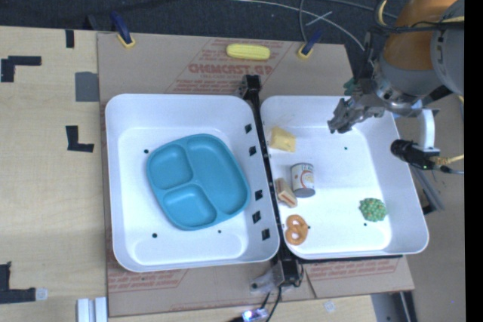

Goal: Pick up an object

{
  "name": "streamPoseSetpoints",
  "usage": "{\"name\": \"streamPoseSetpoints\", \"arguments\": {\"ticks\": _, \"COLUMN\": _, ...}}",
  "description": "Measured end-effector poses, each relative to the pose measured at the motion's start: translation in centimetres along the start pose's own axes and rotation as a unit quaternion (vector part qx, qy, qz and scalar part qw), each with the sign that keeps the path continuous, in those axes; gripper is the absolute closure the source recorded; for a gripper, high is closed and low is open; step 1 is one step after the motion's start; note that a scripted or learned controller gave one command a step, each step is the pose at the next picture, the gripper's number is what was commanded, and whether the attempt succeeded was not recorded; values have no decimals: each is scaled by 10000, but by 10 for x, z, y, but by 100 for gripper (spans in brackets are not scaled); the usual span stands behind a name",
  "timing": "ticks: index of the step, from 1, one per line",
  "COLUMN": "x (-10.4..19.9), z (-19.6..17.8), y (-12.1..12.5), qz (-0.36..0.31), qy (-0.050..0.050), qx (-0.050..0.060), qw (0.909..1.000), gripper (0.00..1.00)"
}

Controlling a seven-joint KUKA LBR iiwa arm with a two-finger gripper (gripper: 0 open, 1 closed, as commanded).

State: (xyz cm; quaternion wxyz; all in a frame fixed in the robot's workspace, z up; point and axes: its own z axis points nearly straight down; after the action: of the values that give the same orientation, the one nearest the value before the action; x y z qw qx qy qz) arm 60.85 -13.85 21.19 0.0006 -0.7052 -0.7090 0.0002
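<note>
1. Yellow and wedge-shaped, a cheese piece [283, 139] lies in the right bin [377, 162] near its left wall; below it we see a small can [303, 179] on its side, a hot-dog toy [286, 193] just left of the can, and a pretzel [296, 228] near the front-left corner; a green broccoli piece [371, 209] sits well apart toward the right wall.
2. The end effector [341, 121] hangs over the bin's upper right area, apart from every item; we see nothing between its fingers, and we cannot tell how wide they stand.
3. The left bin [124, 162] holds a blue divided plate [196, 181]; the two bins touch along a black-clipped seam.
4. Behind the bins, a yellow banana [247, 52] lies on the cardboard-covered tabletop [151, 64].
</note>
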Motion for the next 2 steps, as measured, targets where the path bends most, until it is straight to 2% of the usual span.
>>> {"name": "streamPoseSetpoints", "arguments": {"ticks": 2, "x": 98, "z": 12, "y": 21, "qz": 3, "qy": -4, "qx": 0, "qw": 10000, "gripper": 100}}
